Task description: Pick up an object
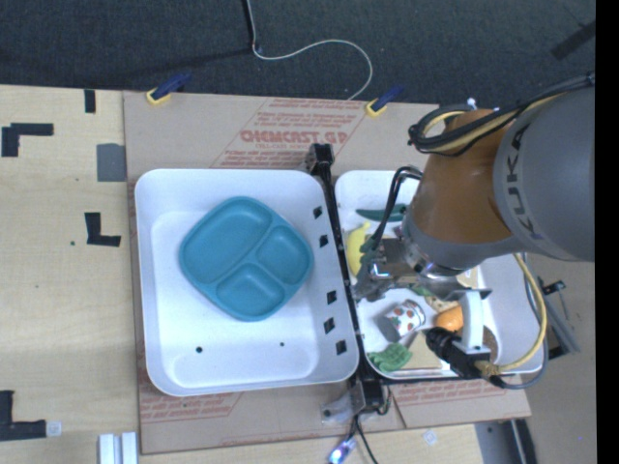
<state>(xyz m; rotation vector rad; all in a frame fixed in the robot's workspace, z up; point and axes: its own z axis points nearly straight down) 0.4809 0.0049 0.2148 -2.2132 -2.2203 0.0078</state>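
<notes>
Your claw (pixel 398 280) hangs low inside the right bin (pixel 517 341), among the small items there; you cannot tell how it is set, because the wrist hides it. Largest in view, the grey arm (pixel 546 177) enters from the right and bends downward, its orange band (pixel 462 187) sitting above the wrist. In the left bin (pixel 169 356) lies a blue divided plate (pixel 247 257), turned diagonally. Just beside the claw you find a grey-and-white object (pixel 400 319), an orange piece (pixel 448 313), a green item (pixel 391 358) and something yellow (pixel 356 245).
</notes>
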